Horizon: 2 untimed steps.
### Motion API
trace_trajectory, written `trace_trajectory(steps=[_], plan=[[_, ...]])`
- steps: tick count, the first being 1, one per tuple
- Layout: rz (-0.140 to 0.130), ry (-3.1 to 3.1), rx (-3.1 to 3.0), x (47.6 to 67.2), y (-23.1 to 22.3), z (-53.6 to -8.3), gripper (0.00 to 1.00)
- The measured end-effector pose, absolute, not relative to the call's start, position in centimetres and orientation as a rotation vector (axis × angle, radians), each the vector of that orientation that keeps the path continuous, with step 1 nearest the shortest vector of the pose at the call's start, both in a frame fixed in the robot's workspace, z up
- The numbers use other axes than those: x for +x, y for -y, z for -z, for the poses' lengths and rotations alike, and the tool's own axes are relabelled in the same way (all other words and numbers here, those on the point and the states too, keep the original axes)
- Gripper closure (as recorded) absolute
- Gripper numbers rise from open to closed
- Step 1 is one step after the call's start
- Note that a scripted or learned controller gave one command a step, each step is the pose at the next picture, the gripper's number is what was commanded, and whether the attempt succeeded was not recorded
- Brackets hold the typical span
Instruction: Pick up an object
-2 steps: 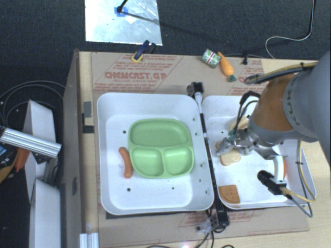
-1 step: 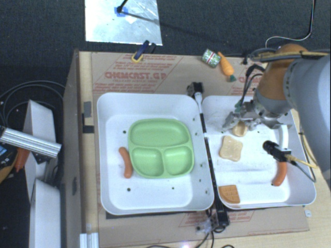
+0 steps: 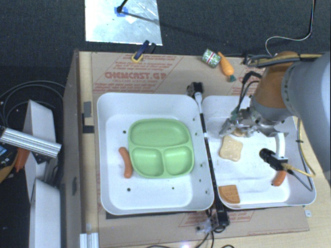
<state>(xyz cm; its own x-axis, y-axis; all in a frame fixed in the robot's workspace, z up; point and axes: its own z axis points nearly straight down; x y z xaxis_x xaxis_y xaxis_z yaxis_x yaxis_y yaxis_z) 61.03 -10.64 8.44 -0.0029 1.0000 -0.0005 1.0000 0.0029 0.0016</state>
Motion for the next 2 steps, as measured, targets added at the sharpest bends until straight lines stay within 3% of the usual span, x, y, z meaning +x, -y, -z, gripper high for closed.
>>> trace_trajectory(steps=[1,2], plan=[[0.0,-2.222,2.22,59.8,10.4,-8.4,0.0],[-0.002,-2.224,2.214,63.7,12.7,-8.5,0.0]])
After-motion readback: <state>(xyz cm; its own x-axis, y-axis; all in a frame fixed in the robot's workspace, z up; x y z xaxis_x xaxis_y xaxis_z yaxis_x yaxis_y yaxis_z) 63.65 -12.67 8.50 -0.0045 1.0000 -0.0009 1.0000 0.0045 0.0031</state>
